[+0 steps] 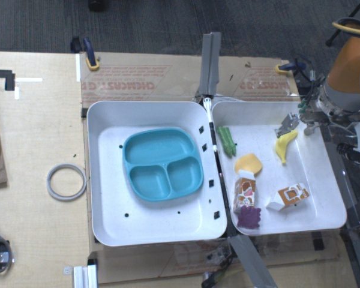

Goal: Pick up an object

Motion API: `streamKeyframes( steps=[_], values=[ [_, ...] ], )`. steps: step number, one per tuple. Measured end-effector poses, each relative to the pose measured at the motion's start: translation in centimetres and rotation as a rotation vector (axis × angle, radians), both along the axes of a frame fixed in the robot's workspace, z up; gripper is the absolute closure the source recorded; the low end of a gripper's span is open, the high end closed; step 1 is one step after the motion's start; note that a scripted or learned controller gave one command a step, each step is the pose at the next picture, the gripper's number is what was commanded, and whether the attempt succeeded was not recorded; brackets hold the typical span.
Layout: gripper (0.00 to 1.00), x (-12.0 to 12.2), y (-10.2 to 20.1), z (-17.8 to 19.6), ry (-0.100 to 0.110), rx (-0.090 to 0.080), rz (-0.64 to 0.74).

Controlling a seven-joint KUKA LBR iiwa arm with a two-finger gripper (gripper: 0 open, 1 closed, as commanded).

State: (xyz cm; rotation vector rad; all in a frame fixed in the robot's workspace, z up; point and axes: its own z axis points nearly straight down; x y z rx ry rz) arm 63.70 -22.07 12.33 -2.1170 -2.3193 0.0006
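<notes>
Where the left bin (102, 161) holds a blue tray (162, 164), a banana (283, 146) lies opposite.

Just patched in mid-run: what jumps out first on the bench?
The blue divided tray lying alone in the left bin stands out most. Next, the yellow banana in the right bin, with the gripper right at its upper end near the bin's far right corner.
</notes>
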Motion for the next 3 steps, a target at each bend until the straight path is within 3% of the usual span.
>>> streamKeyframes(
  steps=[1, 2, 3],
  values=[
    [0.00, -0.2, 0.6, -2.9, -0.005, 0.008, -0.095],
    [1.00, -0.2, 0.5, -1.9, -0.006, 0.002, -0.094],
    [1.00, -3.3, 6.5, 8.9, -0.001, -0.002, -0.056]
  ],
)
